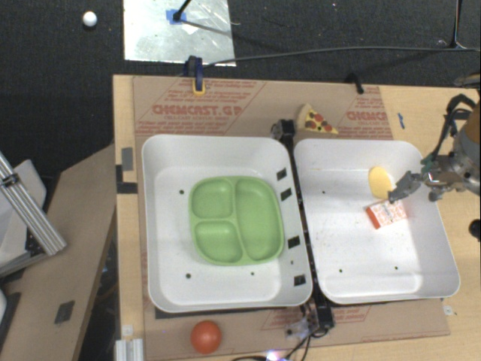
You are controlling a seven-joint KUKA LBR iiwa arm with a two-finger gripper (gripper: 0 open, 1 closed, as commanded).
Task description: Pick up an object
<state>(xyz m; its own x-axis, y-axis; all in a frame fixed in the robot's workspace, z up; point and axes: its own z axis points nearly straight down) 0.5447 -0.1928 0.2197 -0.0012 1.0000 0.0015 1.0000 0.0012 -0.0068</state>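
Carton [387, 214]: lying just below-left of gripper [398, 192], beside lemon [380, 179].
Gripper: hovering; opening cannot be judged.

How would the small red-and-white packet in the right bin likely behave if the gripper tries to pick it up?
The packet lies flat on the bin floor, so fingers may struggle to get under it. It looks thin and probably light, so it might slide if nudged. The gripper hangs just beside it.
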